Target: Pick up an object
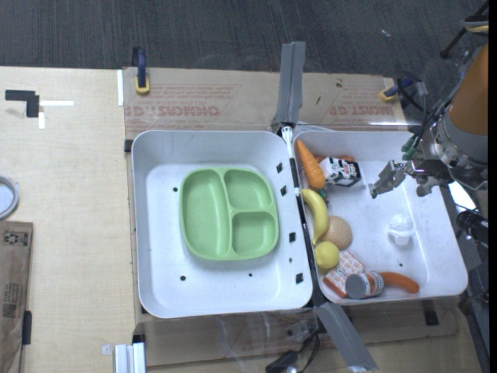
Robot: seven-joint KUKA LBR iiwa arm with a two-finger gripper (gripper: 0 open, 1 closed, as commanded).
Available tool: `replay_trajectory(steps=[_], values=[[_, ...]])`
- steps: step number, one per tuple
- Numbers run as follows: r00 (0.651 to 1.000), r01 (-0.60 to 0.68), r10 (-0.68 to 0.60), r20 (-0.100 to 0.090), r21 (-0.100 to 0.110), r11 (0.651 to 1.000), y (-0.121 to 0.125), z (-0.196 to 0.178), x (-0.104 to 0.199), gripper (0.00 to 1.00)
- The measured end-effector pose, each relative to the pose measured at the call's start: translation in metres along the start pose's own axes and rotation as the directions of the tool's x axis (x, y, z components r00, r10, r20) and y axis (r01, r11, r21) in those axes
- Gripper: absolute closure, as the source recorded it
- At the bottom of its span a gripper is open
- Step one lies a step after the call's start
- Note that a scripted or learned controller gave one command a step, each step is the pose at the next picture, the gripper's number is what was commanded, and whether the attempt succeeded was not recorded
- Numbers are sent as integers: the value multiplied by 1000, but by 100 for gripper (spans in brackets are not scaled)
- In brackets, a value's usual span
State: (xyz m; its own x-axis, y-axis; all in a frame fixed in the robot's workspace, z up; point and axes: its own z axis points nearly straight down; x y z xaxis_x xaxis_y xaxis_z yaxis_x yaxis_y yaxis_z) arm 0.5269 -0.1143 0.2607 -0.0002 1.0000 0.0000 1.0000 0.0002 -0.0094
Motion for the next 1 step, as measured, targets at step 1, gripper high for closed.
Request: replay_trajectory(steps=[1], values=[[991,-134,134,0,1,991,51,92,5,0]])
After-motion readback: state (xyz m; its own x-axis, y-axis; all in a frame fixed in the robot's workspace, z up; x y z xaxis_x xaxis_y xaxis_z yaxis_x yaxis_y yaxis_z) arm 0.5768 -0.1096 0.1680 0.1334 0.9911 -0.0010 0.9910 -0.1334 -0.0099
